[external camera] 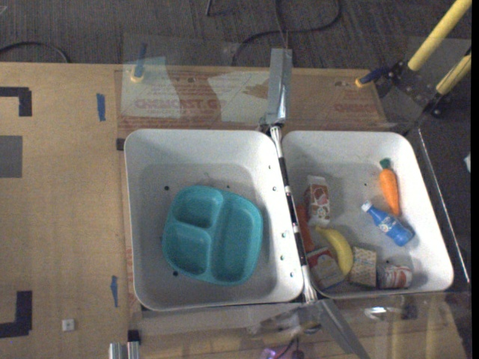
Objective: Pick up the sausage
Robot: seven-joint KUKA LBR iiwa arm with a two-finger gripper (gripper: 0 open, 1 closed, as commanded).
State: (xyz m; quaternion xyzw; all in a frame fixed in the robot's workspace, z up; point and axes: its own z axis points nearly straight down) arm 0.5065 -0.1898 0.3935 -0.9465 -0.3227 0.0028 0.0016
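A thin reddish sausage (300,230) lies lengthwise against the left wall of the right bin (426,200). Its lower end runs in beside a yellow banana (339,249) and a red-and-white box (323,264). A white and red packet (318,200) lies just to its right, near its upper end.
The right bin also holds an orange carrot (388,188), a blue bottle (389,225), a tan cup (364,266) and a small can (395,275). In the left bin (150,163) sits a teal divided plate (213,234). Yellow poles (441,28) stand at the far right.
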